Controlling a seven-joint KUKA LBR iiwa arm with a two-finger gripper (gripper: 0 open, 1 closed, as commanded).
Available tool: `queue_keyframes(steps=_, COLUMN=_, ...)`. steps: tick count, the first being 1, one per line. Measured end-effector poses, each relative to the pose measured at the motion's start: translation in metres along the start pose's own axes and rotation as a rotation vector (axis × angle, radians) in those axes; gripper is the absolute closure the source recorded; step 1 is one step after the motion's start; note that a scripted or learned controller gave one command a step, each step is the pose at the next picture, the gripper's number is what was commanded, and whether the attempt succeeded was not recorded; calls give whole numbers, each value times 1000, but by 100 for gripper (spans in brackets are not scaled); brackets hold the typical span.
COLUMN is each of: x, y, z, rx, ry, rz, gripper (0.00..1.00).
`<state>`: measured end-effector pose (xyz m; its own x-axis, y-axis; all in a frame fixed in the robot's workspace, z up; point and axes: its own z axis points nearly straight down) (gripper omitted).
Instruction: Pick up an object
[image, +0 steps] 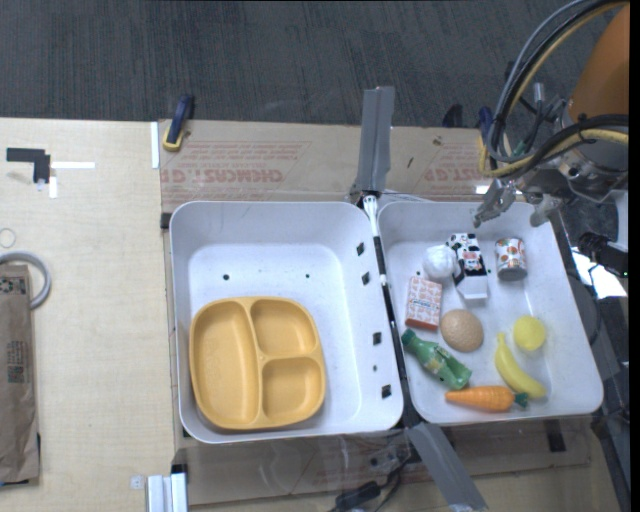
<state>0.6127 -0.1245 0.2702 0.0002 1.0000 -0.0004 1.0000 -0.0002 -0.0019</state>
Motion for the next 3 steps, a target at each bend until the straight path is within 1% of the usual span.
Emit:
queue_keyframes(steps=1, x=9, y=40, z=168, rx=-3, ry=-2, rz=38, gripper=0)
queue_keyframes(steps=2, x=-37, y=37, z=177, rx=-1, ry=10, rz=53, gripper=0)
queue_keyframes(steps=3, x=26, y=-27, z=152, rx=-1, ry=-1, rz=-99, gripper=0)
